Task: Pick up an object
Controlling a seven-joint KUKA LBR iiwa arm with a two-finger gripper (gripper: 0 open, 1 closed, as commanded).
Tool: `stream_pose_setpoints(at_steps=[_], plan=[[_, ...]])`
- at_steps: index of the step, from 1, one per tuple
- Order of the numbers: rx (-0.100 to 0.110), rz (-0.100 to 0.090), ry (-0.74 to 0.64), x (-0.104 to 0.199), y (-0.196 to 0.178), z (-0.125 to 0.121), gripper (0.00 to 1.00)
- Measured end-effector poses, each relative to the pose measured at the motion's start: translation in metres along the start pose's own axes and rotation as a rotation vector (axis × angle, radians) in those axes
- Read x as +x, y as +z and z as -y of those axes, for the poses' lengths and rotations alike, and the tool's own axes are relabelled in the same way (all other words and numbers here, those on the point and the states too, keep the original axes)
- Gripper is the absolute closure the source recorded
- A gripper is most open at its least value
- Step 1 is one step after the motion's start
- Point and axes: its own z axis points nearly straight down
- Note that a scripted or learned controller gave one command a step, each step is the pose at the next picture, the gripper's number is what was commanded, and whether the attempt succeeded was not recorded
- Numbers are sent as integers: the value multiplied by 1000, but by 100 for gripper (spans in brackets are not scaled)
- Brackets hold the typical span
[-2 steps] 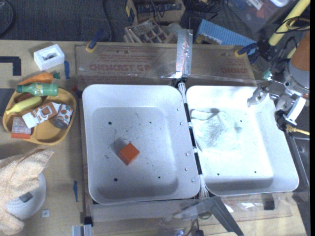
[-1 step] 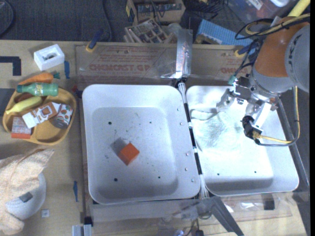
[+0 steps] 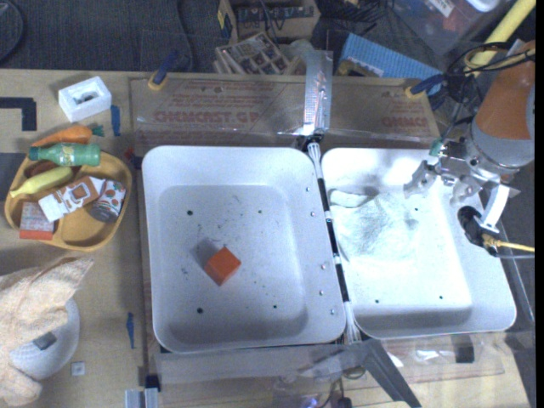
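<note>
At your far left sits a yellow bowl [image 3: 72, 232] of toy food, a green bottle [image 3: 66, 155] on its rim, a small white box [image 3: 85, 98] beyond, crumpled cloth [image 3: 38, 300] below.

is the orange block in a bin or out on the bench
In a bin: the orange block lies on the floor of the left bin, away from its walls.

Arm [image 3: 507, 109] enters from the right, orange band above the grey wrist; gripper [image 3: 442, 177] sits over the upper right part of the right bin [image 3: 425, 313], pointing left across it.
</note>
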Motion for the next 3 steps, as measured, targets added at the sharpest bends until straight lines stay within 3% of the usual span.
stream_pose_setpoints(at_steps=[1,2,3], plan=[[-1,0,-61,56,-9,-16,0],[-5,1,-61,55,-20,-17,100],[-5,1,-61,55,-20,-17,0]])
